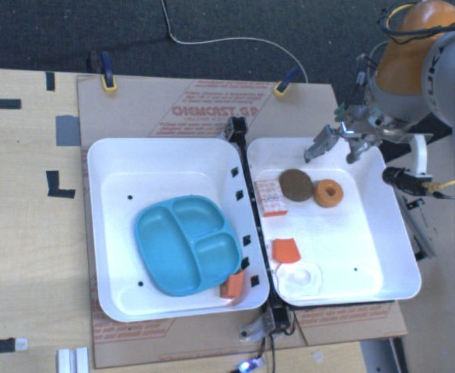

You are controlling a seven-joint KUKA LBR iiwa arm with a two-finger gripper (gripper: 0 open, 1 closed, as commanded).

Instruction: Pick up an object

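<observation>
My gripper (337, 147) hangs over the far edge of the right bin (383, 231), its two grey fingers spread apart and open with nothing between them. Just below it in the bin lie a brown round disc (295, 184) and an orange ring-shaped doughnut (329, 193). Further forward sit an orange block (286, 250) and a white lid-like piece (302, 277). A small printed card (270, 197) lies by the bin's left wall.
The left bin (110, 177) holds a blue sectioned plate (187, 243) and a small orange piece (232, 285) at its front right corner. A black divider (246, 200) runs between the bins. A cable (227, 41) loops behind the bench.
</observation>
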